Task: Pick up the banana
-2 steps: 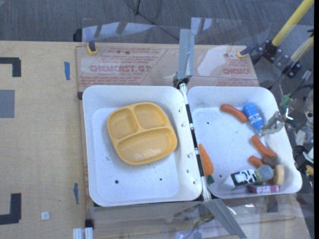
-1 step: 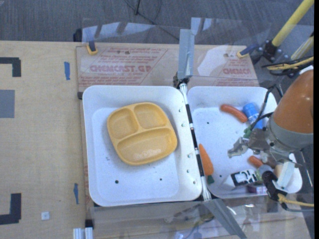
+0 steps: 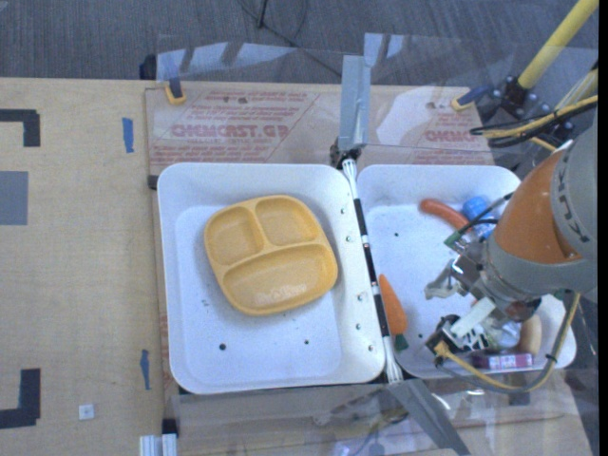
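Observation:
My gripper (image 3: 458, 275) is low inside the right bin (image 3: 408, 190), near its middle, below the grey arm and its orange band (image 3: 532, 226). The arm and wrist hide much of the bin's right half. Directly under the gripper I see only white bin floor. An orange carrot (image 3: 392, 310) lies to the gripper's left, along the bin's left wall. A red-orange sausage-shaped piece (image 3: 444, 212) and a blue item (image 3: 475, 205) lie just beyond the gripper, towards the back.
The left bin (image 3: 180, 283) holds a yellow divided plate (image 3: 271, 253). At the right bin's front edge lie a purple packet (image 3: 504, 360), a tan rounded piece (image 3: 530, 333) and a grey flat piece (image 3: 415, 356). Yellow cables run at the upper right.

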`<state>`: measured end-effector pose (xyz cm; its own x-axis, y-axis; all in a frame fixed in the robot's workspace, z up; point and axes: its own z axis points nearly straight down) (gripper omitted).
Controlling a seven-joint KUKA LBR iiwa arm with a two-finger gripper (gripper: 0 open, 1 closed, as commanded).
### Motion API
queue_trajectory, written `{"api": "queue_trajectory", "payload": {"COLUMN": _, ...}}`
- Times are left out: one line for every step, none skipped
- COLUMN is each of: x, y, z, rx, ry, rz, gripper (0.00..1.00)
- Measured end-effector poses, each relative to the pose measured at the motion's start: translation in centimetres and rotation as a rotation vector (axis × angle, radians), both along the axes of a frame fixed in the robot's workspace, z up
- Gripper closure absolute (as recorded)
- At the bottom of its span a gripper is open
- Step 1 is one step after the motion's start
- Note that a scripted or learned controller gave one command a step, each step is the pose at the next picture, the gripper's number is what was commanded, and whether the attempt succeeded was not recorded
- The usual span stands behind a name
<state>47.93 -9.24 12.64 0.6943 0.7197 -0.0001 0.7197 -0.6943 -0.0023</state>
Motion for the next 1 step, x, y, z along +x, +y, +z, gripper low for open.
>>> {"api": "queue_trajectory", "payload": {"x": 4.1, "y": 1.67, "z": 9.26, "rx": -0.002, "ry": 0.002, "rz": -0.225, "gripper": 0.0}}
